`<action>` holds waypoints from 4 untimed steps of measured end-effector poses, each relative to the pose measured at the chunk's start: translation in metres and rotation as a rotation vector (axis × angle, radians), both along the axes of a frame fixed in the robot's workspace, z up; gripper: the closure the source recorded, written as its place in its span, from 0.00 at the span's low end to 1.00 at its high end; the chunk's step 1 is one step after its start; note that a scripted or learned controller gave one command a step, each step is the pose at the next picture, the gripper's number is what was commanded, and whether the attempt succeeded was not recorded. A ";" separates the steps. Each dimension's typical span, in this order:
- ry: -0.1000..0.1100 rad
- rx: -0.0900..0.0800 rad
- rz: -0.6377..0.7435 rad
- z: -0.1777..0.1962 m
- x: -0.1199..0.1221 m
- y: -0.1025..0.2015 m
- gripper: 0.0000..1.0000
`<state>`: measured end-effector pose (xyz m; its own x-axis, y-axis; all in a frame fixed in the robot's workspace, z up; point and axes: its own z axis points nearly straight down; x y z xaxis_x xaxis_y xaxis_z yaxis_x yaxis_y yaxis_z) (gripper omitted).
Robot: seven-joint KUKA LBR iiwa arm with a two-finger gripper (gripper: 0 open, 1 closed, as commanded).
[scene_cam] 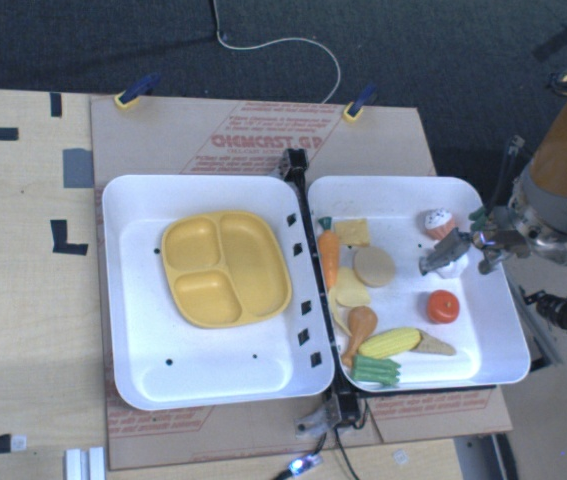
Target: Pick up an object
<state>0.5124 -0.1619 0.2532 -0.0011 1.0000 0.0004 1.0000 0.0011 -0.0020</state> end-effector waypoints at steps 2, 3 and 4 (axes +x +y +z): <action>-0.019 0.002 0.014 0.157 0.004 0.110 1.00; 0.004 0.003 0.015 0.114 -0.031 0.232 1.00; 0.001 -0.001 0.001 0.106 -0.029 0.227 1.00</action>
